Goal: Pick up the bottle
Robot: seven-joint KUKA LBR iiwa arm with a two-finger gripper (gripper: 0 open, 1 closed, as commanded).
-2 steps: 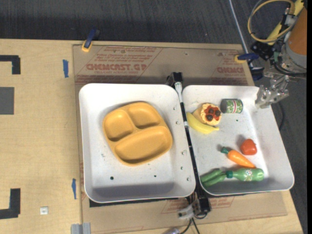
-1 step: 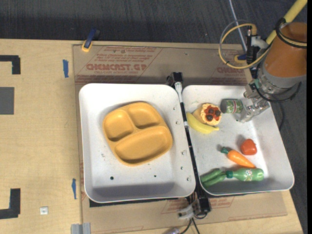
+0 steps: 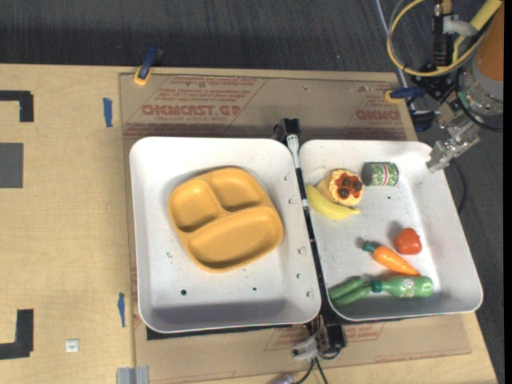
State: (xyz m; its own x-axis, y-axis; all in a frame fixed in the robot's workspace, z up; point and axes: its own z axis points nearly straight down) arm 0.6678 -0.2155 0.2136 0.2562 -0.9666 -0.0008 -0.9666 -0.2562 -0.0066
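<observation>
One bottle (image 3: 402, 286), green, lying untouched in right bin (image 3: 456, 222); gripper (image 3: 446, 152) at bin's far corner, jaw state indiscernible; pick not begun.

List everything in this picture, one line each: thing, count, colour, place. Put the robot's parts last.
white bins: 2, white, side by side on the bench
divided plate: 1, yellow-orange, middle of left bin
bottle: 1, green, lying near front edge of right bin
cucumber-like piece: 1, dark green, just left of the bottle
carrot: 1, orange, right bin, above the bottle
tomato: 1, red, right bin, right of carrot
can: 1, green, far part of right bin
banana: 1, yellow, right bin near divider
fruit tart: 1, yellow with dark berries, beside banana
gripper: 1, grey, over right bin's far right corner
</observation>
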